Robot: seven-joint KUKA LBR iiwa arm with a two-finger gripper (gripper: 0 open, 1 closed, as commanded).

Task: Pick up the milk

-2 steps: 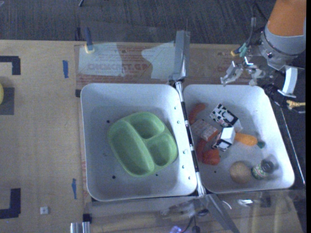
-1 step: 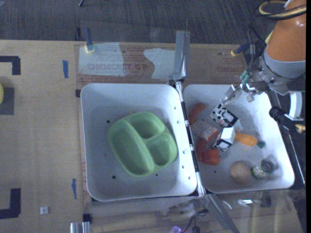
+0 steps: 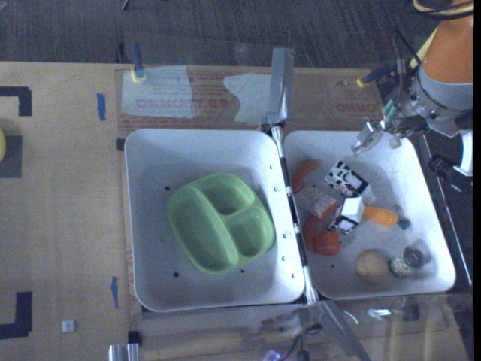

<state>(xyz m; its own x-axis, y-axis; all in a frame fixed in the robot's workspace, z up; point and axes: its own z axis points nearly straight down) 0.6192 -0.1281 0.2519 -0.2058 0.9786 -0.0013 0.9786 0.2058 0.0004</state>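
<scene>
Near the middle of the right bin we find the milk, a small carton with cow-spot print, tilted on its side. We judge it light, fairly stiff but crushable, with smooth faces; we would take it across its two flat sides. Just beside it lie a second small carton, a brown box, a carrot and a tomato. Our gripper hovers over the bin's far rim, holding nothing; how wide it stands we cannot tell.
</scene>
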